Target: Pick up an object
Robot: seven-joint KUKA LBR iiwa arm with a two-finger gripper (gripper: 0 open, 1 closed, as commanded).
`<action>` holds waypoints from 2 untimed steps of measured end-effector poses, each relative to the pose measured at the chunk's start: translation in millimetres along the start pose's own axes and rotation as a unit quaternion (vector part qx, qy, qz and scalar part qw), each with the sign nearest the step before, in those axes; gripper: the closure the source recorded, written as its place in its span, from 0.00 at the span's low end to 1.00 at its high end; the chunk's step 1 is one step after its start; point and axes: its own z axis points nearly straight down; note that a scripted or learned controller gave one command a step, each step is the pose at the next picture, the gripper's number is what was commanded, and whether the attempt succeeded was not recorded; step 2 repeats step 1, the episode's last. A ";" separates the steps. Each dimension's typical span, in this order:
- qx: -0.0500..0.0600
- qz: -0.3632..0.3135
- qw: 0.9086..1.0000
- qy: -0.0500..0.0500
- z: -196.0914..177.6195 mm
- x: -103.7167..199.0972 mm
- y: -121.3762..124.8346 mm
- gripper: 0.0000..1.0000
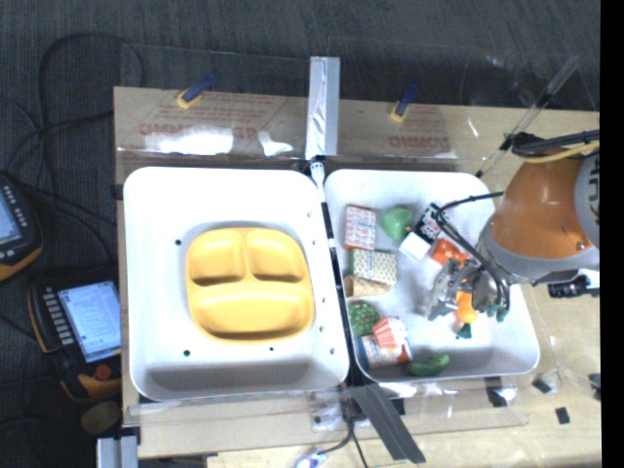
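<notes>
Down low, pincer [456,298] sits in the right bin [517,354]; can't tell its opening or whether it has anything. Objects near: orange piece [466,308], red-white packet [391,339], green pod [427,364]. Nothing visibly lifted; pick still pending. Yellow tray [250,283] fills left bin [156,281].

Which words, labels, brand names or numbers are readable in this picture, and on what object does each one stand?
None can be read.
Red and white box: printing too small.
Patterned box: pattern, no legible words.
Red and white packet: blurred.
Clear sheets taped behind the bins: faint reddish print, illegible.
Handheld screen at left: lines of text, too small.
</notes>
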 end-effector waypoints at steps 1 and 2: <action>0.000 0.000 1.000 0.000 0.1 0.1 0.0 0.00; 0.000 0.000 1.000 0.000 0.1 0.1 0.0 0.00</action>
